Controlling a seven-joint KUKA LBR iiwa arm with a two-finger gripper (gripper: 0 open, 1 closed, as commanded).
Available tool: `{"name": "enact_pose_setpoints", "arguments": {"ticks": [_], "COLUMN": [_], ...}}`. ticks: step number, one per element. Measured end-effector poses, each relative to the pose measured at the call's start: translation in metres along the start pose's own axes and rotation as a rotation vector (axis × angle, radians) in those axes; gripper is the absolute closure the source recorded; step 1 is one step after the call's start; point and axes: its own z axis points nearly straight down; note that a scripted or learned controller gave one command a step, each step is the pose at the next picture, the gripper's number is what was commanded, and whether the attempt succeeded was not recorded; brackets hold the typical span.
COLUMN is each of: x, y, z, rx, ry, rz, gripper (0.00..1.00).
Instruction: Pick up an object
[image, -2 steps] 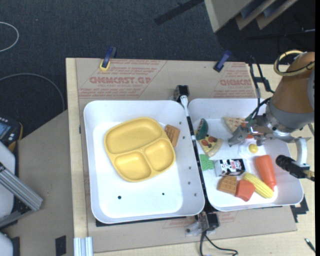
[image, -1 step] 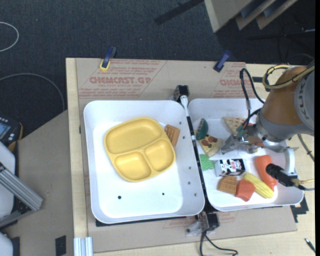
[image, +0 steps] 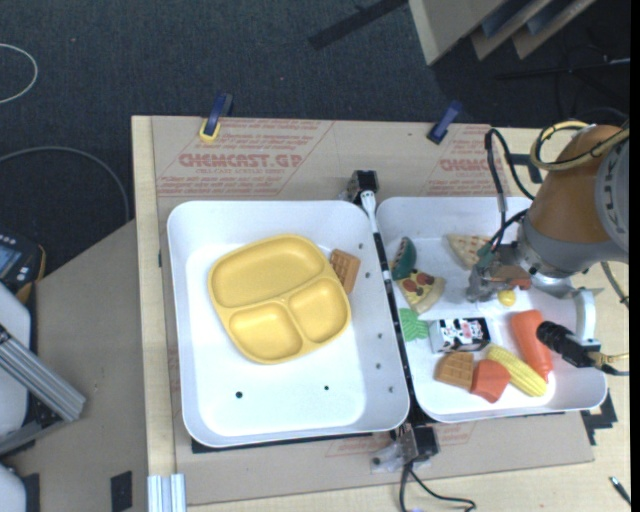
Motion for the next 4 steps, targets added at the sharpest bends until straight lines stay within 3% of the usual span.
{"name": "enact_pose_setpoints", "arguments": {"ticks": [3, 4], "x": [0.004, 0.058], "y": [-0.003, -0.036], "z": [-0.124, -0.122], "rx": [-0.006, 0.004], "ry": [-0.002, 0.003], "rz": [-0.002, -0.005], "gripper": [1.00, 1.00]}}
